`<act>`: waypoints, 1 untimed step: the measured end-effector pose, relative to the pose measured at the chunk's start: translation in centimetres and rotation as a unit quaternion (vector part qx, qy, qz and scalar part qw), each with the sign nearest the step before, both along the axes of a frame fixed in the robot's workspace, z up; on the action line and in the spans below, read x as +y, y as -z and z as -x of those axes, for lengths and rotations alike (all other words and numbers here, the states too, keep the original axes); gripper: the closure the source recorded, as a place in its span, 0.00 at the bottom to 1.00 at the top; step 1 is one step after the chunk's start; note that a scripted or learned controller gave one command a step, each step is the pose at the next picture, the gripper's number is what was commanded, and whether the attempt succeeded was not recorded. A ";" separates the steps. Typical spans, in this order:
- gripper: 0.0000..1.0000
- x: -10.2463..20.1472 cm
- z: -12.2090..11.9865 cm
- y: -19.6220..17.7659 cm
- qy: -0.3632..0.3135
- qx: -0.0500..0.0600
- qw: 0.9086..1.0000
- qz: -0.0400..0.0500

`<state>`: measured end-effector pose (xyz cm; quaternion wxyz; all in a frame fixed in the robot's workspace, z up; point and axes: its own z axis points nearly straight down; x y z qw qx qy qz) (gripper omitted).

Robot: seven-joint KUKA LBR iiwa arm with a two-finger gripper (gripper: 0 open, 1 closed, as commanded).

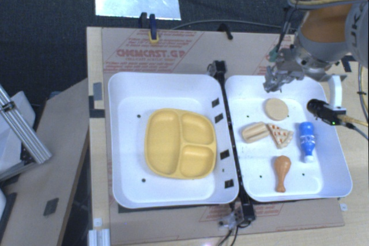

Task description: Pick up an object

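1. My gripper (275, 84) hangs over the back part of the right bin (331, 181), near its back wall. I cannot tell how it is set from up here, and I see nothing in it.
2. The thing closest to me is the round cookie (277, 108) — it lies flat just in front of my gripper, apart from it.
3. It looks like a toy, so I think it is light and hard. It is flat and low, so I should pinch it by its 2 round sides, right down by the floor of the bin. It may slide away if I push on only 1 side.
4. Near the middle lie a bread roll (255, 132) and a pizza slice (281, 136), side by side and very close. They look light and stiff too, but there is little room between them to slip into.
5. The blue bottle (307, 140) lies on its side to the right. It looks smooth and round — it may roll or slip. I would take it across its middle.
6. The chicken leg (281, 171) lies alone near the front. Its thin end looks easy to pinch.
7. The left bin (124, 141) has a yellow plate (179, 143) with 3 parts. It is wide and flat, so it looks hard to grab.
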<state>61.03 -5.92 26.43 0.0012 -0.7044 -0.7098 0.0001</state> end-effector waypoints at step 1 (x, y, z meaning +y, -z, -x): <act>1.00 4.7 2.1 1.8 0.000 0.000 1.000 0.000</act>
